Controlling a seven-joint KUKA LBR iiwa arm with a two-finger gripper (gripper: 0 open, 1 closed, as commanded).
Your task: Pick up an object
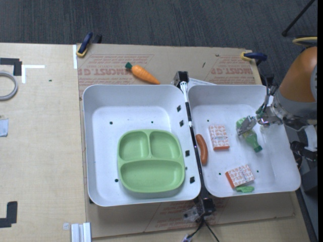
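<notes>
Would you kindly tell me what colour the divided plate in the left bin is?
The divided plate is light green, seen clearly in the camera view.

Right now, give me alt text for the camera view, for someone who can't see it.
The arm's hand is down in the right bin, at a green bottle, with two small boxes and a hot dog nearby. The left bin holds a green tray. A toy carrot lies on cardboard behind the bins.
</notes>
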